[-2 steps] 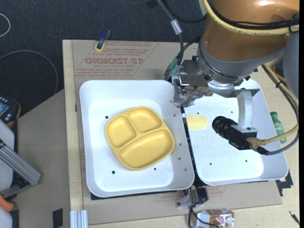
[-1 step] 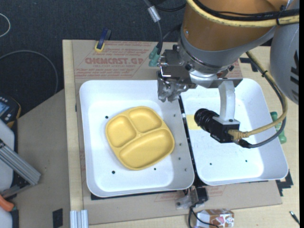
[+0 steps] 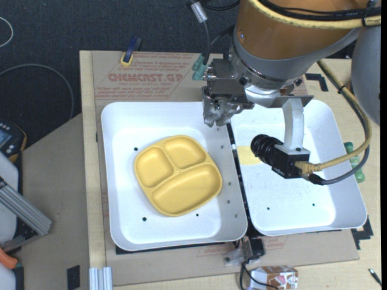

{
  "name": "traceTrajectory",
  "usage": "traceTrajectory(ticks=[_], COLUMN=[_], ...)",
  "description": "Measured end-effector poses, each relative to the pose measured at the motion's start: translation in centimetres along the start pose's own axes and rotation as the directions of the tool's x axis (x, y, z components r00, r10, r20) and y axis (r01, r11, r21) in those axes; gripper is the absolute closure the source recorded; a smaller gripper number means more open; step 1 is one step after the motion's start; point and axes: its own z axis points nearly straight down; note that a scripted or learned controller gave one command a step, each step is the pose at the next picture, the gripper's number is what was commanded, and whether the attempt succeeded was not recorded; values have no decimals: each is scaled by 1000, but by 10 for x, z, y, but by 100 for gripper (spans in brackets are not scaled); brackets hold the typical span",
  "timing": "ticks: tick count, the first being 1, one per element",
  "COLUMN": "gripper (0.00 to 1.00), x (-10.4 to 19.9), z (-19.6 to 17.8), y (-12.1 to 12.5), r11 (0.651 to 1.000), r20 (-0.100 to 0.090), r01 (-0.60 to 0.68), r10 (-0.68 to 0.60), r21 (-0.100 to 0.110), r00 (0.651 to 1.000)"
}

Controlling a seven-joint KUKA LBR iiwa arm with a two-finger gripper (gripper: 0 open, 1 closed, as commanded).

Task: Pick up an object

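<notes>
1. Two white bins sit side by side on the counter (image 3: 97, 101): the left bin (image 3: 112, 162) and the right bin (image 3: 314, 216).
2. One yellow plate (image 3: 178, 174), that's our pick target, lying flat in the middle of the left bin. It has three compartments, two small ones on the far side and one long one on the near side.
3. One gripper (image 3: 217, 116), hanging over the far end of the divide where the two bins meet. It is well apart from the plate, beyond it and to the right.
4. Open or closed? I cannot tell. The tip is a dark tangle of metal from this angle, and whether it grips anything is just as unclear.
5. One pale yellow flat patch (image 3: 243, 156) in the right bin near the divide, partly covered by the robot. What it is I can't make out.
6. The arm's big orange band (image 3: 290, 17) is cut off at the top edge.
</notes>
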Motion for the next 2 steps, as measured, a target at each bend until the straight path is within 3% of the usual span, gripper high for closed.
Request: traceTrajectory(ticks=[2], gripper=[100], x=[1], z=[-20], y=[1], r11=[1000], r20=[-1], r01=[2], r10=[-2], r21=[-4], r00=[1000])
